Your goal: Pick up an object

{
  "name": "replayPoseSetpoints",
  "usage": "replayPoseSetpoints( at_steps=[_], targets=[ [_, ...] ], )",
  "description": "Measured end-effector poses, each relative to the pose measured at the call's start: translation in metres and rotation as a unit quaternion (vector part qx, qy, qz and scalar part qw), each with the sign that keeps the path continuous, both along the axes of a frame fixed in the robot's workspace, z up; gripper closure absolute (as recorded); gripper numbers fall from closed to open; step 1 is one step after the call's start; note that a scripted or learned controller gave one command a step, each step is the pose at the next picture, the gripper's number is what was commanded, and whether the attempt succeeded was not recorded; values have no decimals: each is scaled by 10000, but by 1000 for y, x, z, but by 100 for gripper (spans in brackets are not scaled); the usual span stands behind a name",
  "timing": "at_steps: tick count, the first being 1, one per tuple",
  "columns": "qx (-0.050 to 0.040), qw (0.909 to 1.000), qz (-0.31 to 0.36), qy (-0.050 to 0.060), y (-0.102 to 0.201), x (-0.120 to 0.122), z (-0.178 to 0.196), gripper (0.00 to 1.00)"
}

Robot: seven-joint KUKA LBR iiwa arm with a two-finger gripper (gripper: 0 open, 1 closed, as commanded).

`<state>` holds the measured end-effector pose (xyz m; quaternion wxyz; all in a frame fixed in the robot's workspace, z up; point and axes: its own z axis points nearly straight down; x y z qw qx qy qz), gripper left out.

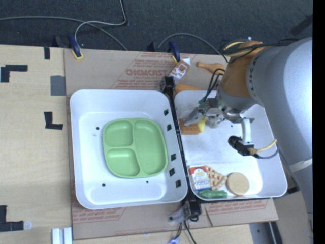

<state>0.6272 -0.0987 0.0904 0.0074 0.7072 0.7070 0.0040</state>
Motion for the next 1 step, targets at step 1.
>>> replayPoseSetpoints(
  at_steps=[1],
  targets=[
    [-7, 10000, -6, 2, 1, -2, 0, 0]
  ],
)
